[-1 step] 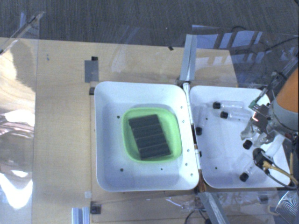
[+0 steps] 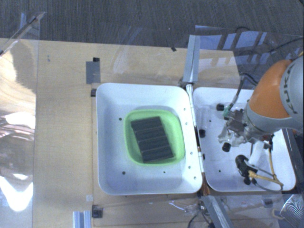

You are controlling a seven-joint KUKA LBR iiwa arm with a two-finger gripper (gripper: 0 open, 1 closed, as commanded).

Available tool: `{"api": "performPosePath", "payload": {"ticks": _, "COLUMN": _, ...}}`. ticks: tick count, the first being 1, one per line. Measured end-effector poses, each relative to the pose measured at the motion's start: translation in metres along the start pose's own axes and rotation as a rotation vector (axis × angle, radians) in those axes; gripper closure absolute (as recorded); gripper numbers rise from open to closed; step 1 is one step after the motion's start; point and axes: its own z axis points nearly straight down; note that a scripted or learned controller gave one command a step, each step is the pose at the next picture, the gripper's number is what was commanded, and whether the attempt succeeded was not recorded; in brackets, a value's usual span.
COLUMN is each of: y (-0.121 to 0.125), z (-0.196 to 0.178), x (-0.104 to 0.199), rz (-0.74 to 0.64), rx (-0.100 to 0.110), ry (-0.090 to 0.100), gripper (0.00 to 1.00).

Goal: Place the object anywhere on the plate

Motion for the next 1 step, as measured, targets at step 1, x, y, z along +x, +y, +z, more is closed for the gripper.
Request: {"api": "performPosePath", "payload": {"ticks": 1, "y": -0.0125, "z": -0.0226, "x": 0.0656, "rz": -0.090, "rx": -0.003, "ry": 0.001, "gripper": 1.00}}
